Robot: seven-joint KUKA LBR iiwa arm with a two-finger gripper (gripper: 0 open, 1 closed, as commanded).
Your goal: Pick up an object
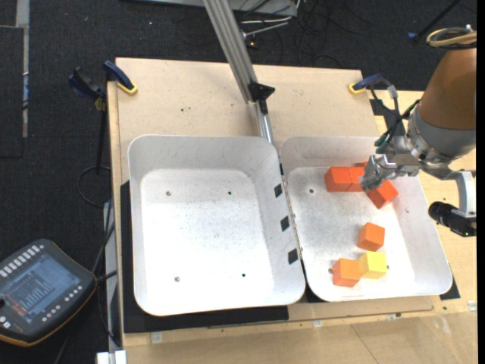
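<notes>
Desk [227, 89]: light wood board, blue-and-yellow clamps at far corners, one near far left [114, 78], one near far right [367, 84]. Two shallow white bins side by side on it. Left bin [151, 158]: speckled floor, no blocks seen on it. Right bin [424, 279]: holds all blocks. Arm [451, 101]: grey w/ orange band, enters from right, wrist over far part of right bin. Tool [377, 174]: pointing down at far end of right bin, tip betw. two orange blocks; whether fingers are apart or together cannot be told at this res., and no block is seen clearly betw. them. Orange block A [342, 179]: far part of right bin, just left of tool, touching or nearly so. Orange block B [384, 194]: just beside tool on its near-right side, tilted on a corner, partly covered by tool. Orange block C [370, 236]: mid bin, apart from A and B. Orange block D [346, 271]: near part of bin, touching yellow block. Yellow block [374, 265]: near part of bin, right of D. Metal pole [231, 40]: slants from top of view down to gap betw. bins. Handheld pendant [38, 287]: grey w/ orange rim, screen lit, on dark floor at lower left. Cables on floor beyond desk.
</notes>
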